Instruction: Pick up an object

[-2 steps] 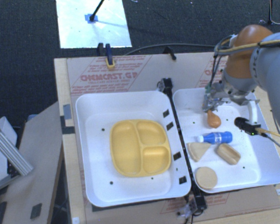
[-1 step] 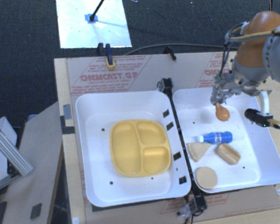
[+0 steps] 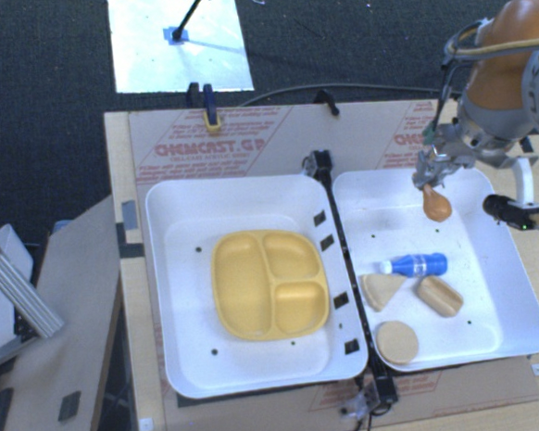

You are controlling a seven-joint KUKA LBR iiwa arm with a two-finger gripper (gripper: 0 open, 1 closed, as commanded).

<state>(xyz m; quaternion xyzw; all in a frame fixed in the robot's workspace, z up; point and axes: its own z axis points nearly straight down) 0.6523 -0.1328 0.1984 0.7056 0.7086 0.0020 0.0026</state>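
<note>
Brown oval piece (image 3: 436, 204) hangs at right bin (image 3: 506, 266) 12 o'clock, lifted off floor so it clears | gripper (image 3: 431, 177) clenched on its top, grasping it | blue tube (image 3: 418, 265), wedge (image 3: 381, 290), round disc (image 3: 397, 341) toward 6 o'clock | yellow tray (image 3: 267, 284) in left bin (image 3: 176, 264)

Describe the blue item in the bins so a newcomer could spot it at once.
Look in the right bin, about midway down. The blue tube lies on its side above a tan wedge and a tan oblong piece. It is the one blue thing among tan pieces.
</note>
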